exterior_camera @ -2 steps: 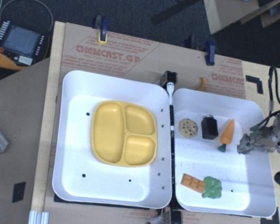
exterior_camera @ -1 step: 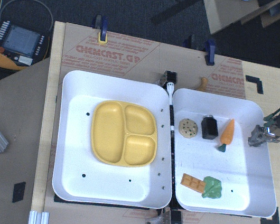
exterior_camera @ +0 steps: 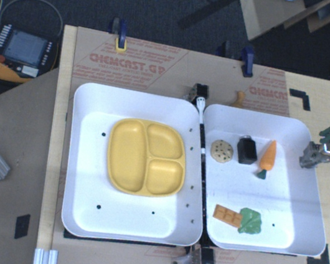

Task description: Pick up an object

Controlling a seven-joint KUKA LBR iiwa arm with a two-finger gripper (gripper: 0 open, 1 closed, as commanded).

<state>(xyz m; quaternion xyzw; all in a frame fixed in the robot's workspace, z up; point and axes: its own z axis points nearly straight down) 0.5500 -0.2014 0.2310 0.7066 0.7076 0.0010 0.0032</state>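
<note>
The claw (exterior_camera: 314, 156) sits at the right bin's (exterior_camera: 288, 188) outer rim, its opening impossible to judge.

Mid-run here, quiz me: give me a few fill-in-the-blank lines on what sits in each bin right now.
1. The yellow divided plate lies in the ____ bin.
2. The black block sits between the cookie and the ____.
3. The green broccoli touches the orange ____.
4. The claw is at the right bin's ____ rim.

Missing words: left; carrot; cracker; right
</note>
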